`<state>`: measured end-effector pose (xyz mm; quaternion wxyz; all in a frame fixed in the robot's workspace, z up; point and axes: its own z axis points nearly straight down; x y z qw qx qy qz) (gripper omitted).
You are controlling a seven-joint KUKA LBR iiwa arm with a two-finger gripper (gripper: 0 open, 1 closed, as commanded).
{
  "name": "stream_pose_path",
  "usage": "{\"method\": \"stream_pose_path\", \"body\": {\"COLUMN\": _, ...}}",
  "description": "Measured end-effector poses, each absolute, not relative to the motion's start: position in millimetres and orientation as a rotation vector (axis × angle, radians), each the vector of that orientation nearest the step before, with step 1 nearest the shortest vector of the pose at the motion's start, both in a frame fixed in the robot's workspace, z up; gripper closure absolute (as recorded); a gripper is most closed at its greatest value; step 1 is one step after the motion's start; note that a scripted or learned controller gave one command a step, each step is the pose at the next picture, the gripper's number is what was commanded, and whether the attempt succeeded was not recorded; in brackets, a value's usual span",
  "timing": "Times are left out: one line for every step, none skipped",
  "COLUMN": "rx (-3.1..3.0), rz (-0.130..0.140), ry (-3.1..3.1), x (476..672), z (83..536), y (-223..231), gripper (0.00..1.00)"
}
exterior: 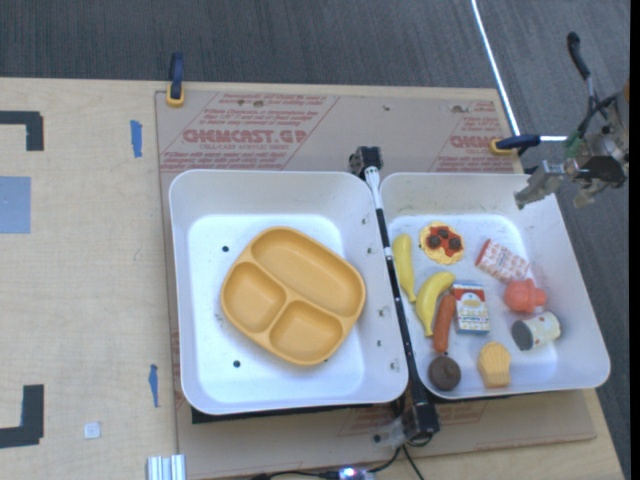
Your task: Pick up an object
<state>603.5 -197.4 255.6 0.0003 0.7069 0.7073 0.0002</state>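
Dark grey carpet surrounds a pale wooden bench (80,298), on which a brown board (260,133) carries red repeated lettering that reads "CHEMCAST", with smaller lines too fine to make out. Two orange-and-blue clamps pin the board, one at its far left corner (176,78) and one at the far right (515,144).

On the board sit two shallow white bins. The left bin (190,268) holds a yellow divided plate (291,296) with three compartments, lying tilted across the floor of the bin. The right bin (575,318) holds the small toy foods: a round pizza piece (442,241) with dark toppings near the far wall, a red-and-white wrapped packet (502,261), two yellow bananas (403,264) (432,298) near the left wall, an orange sausage-like piece (442,328), a small carton (471,308) with a printed label too small to read, an orange-pink lump (524,296), a white cylinder with a dark end (535,331), a brown round piece (444,372) and a yellow ridged piece (494,364).

The gripper (535,186) hangs beyond the right bin's far right corner, over the board edge, well apart from the toys. I cannot tell how it is set; nothing shows in it.
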Motion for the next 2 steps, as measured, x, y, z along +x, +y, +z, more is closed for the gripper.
{"method": "stream_pose_path", "body": {"rx": 2.223, "rz": -0.002, "ry": 2.222, "x": 525.6, "z": 143, "y": -197, "gripper": 0.00}}
{"method": "stream_pose_path", "body": {"rx": 2.216, "rz": 0.006, "ry": 2.216, "x": 526.7, "z": 89, "y": -164, "gripper": 0.00}}
